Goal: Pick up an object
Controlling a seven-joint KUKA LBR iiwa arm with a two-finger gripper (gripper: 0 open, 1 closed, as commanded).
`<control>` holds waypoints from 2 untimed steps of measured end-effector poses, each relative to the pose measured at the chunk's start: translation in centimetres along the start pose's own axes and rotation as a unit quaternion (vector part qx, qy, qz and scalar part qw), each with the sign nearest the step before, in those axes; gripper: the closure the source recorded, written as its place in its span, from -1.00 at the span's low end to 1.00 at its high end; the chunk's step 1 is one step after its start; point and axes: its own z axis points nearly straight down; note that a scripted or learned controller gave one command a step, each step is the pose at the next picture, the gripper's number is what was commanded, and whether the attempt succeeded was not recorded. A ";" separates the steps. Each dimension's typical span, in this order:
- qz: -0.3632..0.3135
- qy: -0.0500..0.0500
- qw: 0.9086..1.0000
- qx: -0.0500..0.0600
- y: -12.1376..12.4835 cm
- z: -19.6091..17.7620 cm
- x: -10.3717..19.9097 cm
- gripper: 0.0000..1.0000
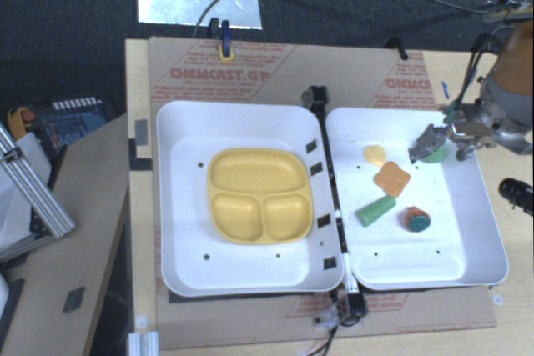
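Note:
In the right bin [467, 263] lie a small pale yellow piece [375, 154], an orange block [391, 178], a green cylinder [375, 210] and a round red and teal piece [416, 219]. My gripper [435, 146] hangs over the bin's upper right part, to the right of the yellow piece and the orange block, apart from them. Its dark fingers point left and down, with nothing seen between them.
The left bin [175, 179] holds a yellow divided tray [259, 194]. A black divider with clips [327, 188] runs between the bins. Cables cross the dark floor behind the bench. A side table with metal parts [33, 196] stands at the left.

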 end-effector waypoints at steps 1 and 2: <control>-0.001 -0.001 1.000 -0.006 0.2 -0.6 0.0 -1.00; 0.000 -0.001 1.000 -0.004 0.8 4.4 -0.8 -1.00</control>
